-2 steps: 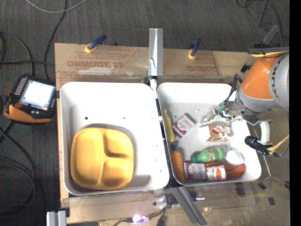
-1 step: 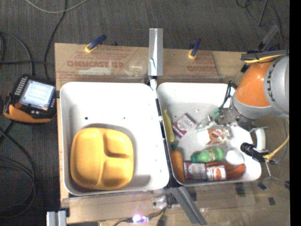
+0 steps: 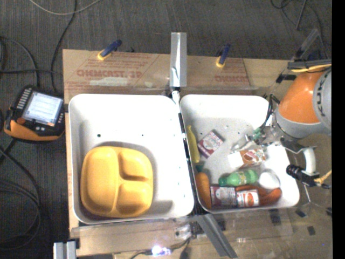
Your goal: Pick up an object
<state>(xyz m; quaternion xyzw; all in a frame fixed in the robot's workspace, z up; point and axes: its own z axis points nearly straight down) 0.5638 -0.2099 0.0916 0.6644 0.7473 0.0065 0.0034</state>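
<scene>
In the right bin [image 3: 215, 104] the hand [image 3: 257, 139] hovers by the small packet [image 3: 251, 155]; can't tell how it's set. I'd center over that packet, away from the green bottle [image 3: 241, 177], then drop straight.

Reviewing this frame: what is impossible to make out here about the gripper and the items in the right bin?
- Gripper in the camera view: too small and blurred against the clutter to judge any grasp.
- Small packet: label too small to read.
- Green bottle: lower side hidden by the red-labelled bottle.
- Arm: cut off at the right.
</scene>
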